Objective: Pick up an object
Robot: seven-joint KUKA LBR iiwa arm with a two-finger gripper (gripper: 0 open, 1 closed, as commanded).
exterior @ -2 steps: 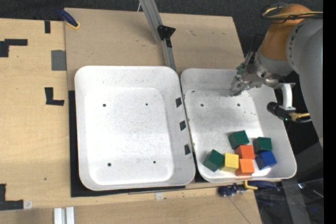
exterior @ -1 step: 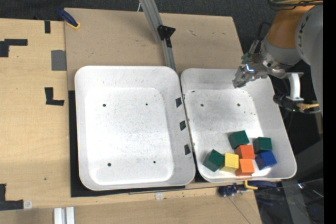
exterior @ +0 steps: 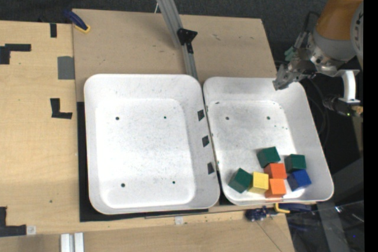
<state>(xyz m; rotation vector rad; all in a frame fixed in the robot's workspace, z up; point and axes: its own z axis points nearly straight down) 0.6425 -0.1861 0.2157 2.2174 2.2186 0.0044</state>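
Several small blocks lie clustered in the near right corner of the right bin [exterior: 248,97]: a dark green block [exterior: 269,156], a green block [exterior: 295,162], a green block [exterior: 240,179], a yellow block [exterior: 260,180], two orange blocks [exterior: 276,178] and a blue block [exterior: 299,179]. My gripper [exterior: 283,78] hangs over the far right corner of the right bin, well away from the blocks. Nothing shows between its fingers.
The left bin [exterior: 142,82] sits beside the right one on the wooden bench. A slanted metal pole [exterior: 168,3] crosses above the far edge between the bins. A blue clamp [exterior: 260,213] sits at the bench's front edge, and another blue-and-yellow one [exterior: 77,20] lies at the far left.
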